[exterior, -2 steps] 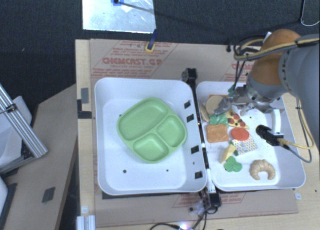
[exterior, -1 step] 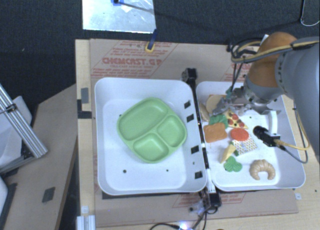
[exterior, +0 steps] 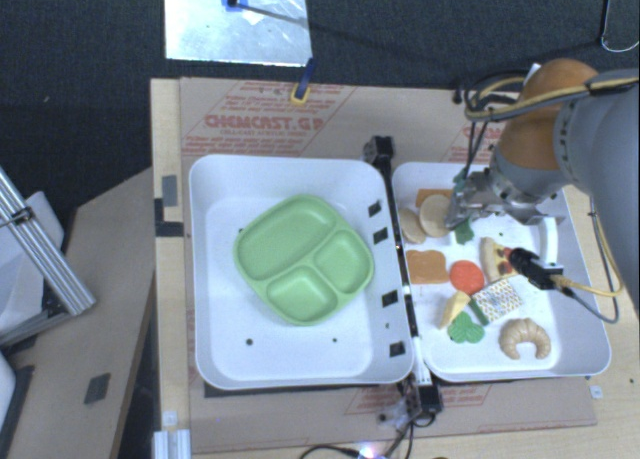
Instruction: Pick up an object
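Observation:
The right bin (exterior: 580, 347) holds toy food: a round cracker (exterior: 435, 213), a toast slice (exterior: 427, 266), a red tomato (exterior: 466, 276), a pizza slice (exterior: 493, 259), a patterned wafer (exterior: 497, 299), a cheese wedge (exterior: 455, 308), green broccoli (exterior: 464, 330) and a croissant (exterior: 525, 338). My gripper (exterior: 462, 215) reaches down at the bin's upper middle, right beside the cracker and above a small green piece (exterior: 464, 233). The wrist hides its fingers.
The left bin (exterior: 220, 347) carries a green three-compartment plate (exterior: 303, 258). A black divider (exterior: 392, 247) with clips runs between the bins. The arm and its cables (exterior: 545, 117) hang over the right bin's upper right. A shiny foil sheet (exterior: 237, 7) lies beyond the bench.

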`<move>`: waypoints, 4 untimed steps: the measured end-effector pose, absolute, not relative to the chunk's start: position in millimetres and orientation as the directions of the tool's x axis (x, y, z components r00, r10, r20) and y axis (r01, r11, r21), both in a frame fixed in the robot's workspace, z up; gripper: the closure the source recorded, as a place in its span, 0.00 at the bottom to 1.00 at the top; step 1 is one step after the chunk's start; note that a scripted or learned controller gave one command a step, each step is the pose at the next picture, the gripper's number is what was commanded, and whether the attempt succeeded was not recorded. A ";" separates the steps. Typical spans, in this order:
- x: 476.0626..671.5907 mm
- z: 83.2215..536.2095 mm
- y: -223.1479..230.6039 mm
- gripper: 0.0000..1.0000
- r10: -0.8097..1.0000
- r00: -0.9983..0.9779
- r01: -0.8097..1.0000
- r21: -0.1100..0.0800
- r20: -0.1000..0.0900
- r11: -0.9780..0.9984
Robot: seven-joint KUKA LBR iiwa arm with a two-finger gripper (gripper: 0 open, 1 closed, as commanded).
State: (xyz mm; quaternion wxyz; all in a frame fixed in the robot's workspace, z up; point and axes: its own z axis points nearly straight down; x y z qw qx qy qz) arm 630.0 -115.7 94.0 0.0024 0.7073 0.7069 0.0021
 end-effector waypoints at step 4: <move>602.3 222.3 -95.6 1.00 1.000 -0.003 1.000 0.001 -0.001 0.003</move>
